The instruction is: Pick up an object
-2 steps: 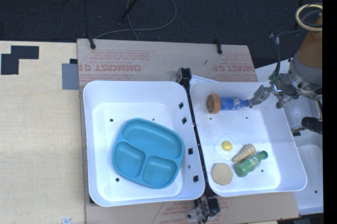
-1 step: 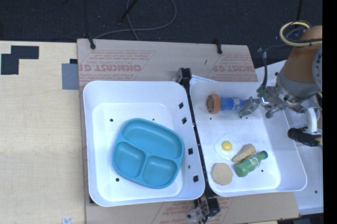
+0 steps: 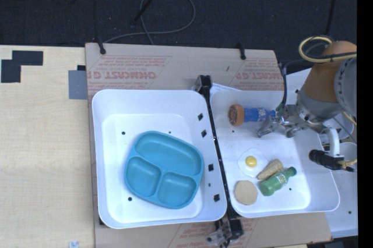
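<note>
I see the tabletop (image 3: 41,142) carrying two white bins. Left bin (image 3: 111,110) holds a blue divided plate (image 3: 164,169). Right bin (image 3: 317,194) holds the small items. Arm (image 3: 326,81) reaches in from the right; claw (image 3: 271,127) sits low in the right bin's upper part, fingers spread apart, nothing between them. A blue bottle with an orange end (image 3: 243,114) lies just left of the claw, touching or nearly so. Green bottle (image 3: 277,181), tan piece (image 3: 269,170), fried egg (image 3: 251,162) and round cookie (image 3: 246,192) lie below the claw, apart from it.
</note>
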You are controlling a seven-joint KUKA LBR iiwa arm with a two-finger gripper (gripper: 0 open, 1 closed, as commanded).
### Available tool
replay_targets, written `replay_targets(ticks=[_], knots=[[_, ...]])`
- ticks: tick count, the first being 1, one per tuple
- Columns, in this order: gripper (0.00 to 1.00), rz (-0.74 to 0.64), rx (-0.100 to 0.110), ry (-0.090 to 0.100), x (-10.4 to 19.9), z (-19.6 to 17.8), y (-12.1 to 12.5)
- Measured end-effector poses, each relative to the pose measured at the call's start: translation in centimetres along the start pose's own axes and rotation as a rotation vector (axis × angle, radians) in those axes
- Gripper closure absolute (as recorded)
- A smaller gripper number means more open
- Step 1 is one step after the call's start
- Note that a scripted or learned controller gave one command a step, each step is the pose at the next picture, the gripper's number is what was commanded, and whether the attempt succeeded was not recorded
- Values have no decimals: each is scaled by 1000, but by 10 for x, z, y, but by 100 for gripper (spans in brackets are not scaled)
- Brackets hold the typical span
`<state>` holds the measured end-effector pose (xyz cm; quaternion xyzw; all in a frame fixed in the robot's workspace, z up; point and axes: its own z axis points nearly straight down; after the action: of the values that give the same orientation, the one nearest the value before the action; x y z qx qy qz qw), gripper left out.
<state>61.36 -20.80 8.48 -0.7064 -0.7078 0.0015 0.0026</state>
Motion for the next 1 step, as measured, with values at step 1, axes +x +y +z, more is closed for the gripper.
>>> replay_targets(ticks=[1], knots=[[100,-1,-3,-1,0,-13,1]])
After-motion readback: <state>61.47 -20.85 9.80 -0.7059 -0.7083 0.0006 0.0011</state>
